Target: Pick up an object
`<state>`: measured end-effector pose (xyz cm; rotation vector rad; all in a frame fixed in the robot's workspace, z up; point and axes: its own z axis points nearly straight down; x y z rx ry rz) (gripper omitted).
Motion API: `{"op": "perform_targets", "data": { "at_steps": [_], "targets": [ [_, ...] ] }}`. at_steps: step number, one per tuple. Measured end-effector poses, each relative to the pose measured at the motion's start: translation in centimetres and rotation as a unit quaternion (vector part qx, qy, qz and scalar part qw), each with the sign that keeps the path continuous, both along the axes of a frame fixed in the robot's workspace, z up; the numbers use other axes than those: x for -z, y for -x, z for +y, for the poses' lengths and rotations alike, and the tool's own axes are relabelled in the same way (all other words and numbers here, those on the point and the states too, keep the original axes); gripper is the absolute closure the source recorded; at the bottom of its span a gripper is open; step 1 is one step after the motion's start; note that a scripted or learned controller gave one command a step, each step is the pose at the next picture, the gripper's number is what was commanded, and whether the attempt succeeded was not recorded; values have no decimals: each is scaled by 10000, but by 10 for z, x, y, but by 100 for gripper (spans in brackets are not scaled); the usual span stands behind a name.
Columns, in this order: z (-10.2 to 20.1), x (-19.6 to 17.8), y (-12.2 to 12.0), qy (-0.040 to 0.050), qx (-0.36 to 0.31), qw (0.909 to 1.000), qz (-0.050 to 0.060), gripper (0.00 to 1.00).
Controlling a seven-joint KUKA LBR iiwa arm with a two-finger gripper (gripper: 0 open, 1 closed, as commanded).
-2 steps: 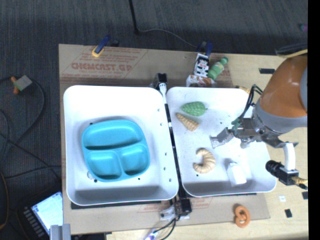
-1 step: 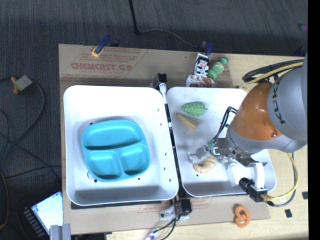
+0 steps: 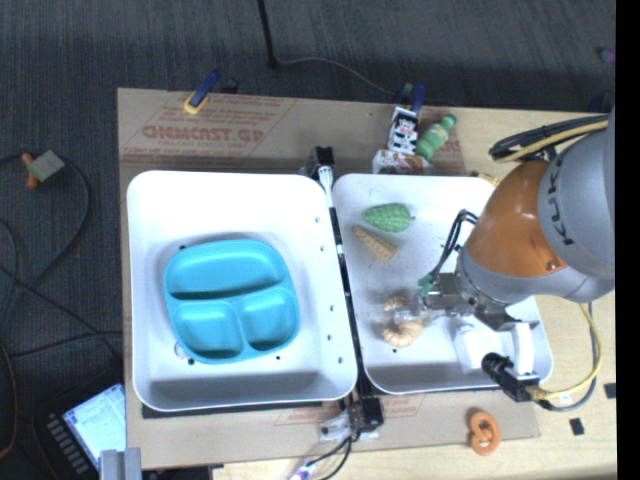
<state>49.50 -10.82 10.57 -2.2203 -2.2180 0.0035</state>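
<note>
In the right bin [image 3: 440,193], my gripper [image 3: 432,298] hangs low near the middle, under the orange wrist band. Just to its left lie a small tan piece [image 3: 396,306] and a tan croissant-shaped pastry [image 3: 403,333]; I cannot see whether the gripper touches either. A green leafy toy [image 3: 388,217] and a tan cone [image 3: 375,243] rest farther back on the left side of the same bin. A blue divided plate [image 3: 232,298] lies in the left bin [image 3: 150,268].
Behind the right bin, on the bench, stand a green bottle toy [image 3: 436,136] and a small printed packet [image 3: 402,138]. An orange ring [image 3: 484,431] lies on the bench in front of the right bin. Blue clamps [image 3: 203,90] hold the board's far edge.
</note>
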Motion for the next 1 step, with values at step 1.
{"op": "perform_targets", "data": {
  "at_steps": [1],
  "targets": [
    [9,-168,-43,14,-7,10000,-29,100]
  ]
}}
